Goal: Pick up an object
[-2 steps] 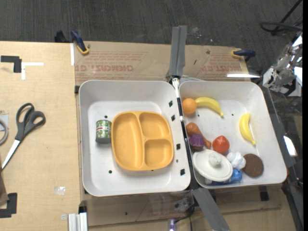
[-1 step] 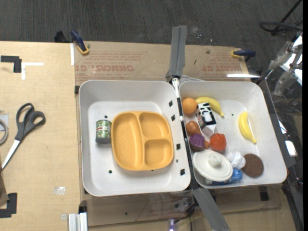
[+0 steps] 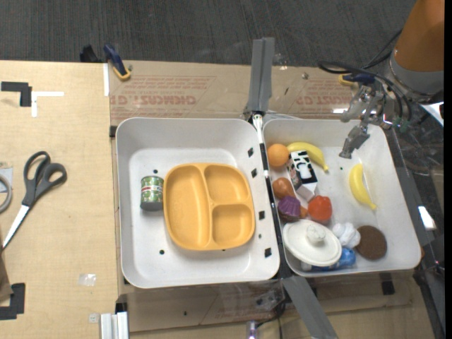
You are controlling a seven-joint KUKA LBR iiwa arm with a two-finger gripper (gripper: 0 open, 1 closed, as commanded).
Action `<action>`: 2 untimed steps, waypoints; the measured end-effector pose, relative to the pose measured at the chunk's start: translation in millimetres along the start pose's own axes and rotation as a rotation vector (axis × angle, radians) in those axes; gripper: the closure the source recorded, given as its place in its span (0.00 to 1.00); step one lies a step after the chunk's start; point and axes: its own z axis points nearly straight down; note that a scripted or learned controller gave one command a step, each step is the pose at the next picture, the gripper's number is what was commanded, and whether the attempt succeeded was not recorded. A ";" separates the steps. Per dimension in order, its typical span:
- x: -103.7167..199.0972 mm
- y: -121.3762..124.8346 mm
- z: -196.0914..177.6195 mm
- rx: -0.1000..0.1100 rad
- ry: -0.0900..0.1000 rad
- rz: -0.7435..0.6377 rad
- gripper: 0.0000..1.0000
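- Pale wooden bench [image 3: 56, 260] carried two shallow white bins side by side, with dark carpet beyond and a sheet of brown cardboard [image 3: 183, 94] under the bins' far edge
- Red print ran across that cardboard, seen upside down and mirrored from this camera, so I could not read it with any certainty
- Pincer [image 3: 351, 145] hung over the far corner of the right bin [image 3: 402, 210], slim and dark, empty; whether its fingers stood apart or together could not be told
- Grey arm with its orange band [image 3: 422, 27] rose above and to the right of the pincer
- Just below and right of the pincer lay a yellow banana [image 3: 362, 186]; a second banana [image 3: 311, 152] lay to its left, touching a small black-and-white carton [image 3: 304, 168] whose lettering was too small to read
- Further left sat an orange [image 3: 277, 154]; below it a brown onion-like piece [image 3: 282, 187], a purple piece [image 3: 289, 207] and a red piece [image 3: 320, 208]
- Well below the pincer were a white lidded pot [image 3: 312, 241] and a brown round object [image 3: 371, 241]
- Far left of the pincer, the left bin [image 3: 134, 260] held a yellow divided plate [image 3: 209, 206] and beside it a small can [image 3: 151, 192] with a green label, print illegible
- Scissors [image 3: 32, 189] lay on the bench, well left of everything
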 end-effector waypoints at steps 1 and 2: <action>11.1 42.6 121.8 -0.002 -0.020 -0.021 0.00; 12.5 47.4 126.6 0.001 -0.026 -0.059 0.00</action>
